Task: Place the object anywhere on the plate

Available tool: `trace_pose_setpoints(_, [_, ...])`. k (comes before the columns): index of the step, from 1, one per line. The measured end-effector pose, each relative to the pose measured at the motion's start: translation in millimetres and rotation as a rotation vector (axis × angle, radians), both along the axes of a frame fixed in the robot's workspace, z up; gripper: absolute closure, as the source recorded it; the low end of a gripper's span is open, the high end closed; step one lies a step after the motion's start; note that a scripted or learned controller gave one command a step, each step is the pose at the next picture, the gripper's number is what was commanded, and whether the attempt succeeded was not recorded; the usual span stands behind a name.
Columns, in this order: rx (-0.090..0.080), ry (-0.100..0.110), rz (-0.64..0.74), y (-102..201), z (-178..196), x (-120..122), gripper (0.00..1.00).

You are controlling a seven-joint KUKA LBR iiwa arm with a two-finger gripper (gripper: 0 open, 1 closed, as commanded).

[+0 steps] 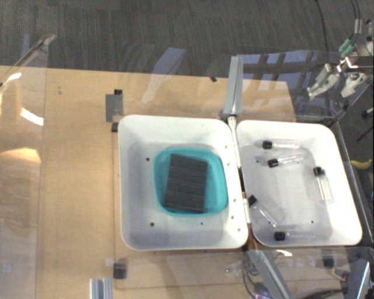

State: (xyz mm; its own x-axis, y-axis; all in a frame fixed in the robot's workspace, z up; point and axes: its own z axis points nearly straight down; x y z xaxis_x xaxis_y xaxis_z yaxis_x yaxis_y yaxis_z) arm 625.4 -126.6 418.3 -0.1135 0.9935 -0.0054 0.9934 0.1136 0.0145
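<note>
Camera view shows the dark ridged block [186, 184] already lying on the teal plate [219, 185]; I judge the placing done. Jaw state: cannot tell.

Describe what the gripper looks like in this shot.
The gripper at the view's top right has two pale, whitish fingers under a small grey body. A green piece sits above it, and thin dark cables curve towards the top edge.

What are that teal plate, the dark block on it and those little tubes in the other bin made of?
The teal plate looks like smooth plastic with an even matte colour. The dark block seems ribbed foam or rubber, dull and ridged. The tubes appear to be clear plastic or glass with black caps.
</note>
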Motion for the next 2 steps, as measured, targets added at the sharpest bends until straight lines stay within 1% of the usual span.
trace_pose_setpoints(1, [0.000,0.002,-0.151,-70,19,18,0.00])
trace_pose_setpoints(2, [0.002,0.004,-0.250,-72,19,-37,0.00])
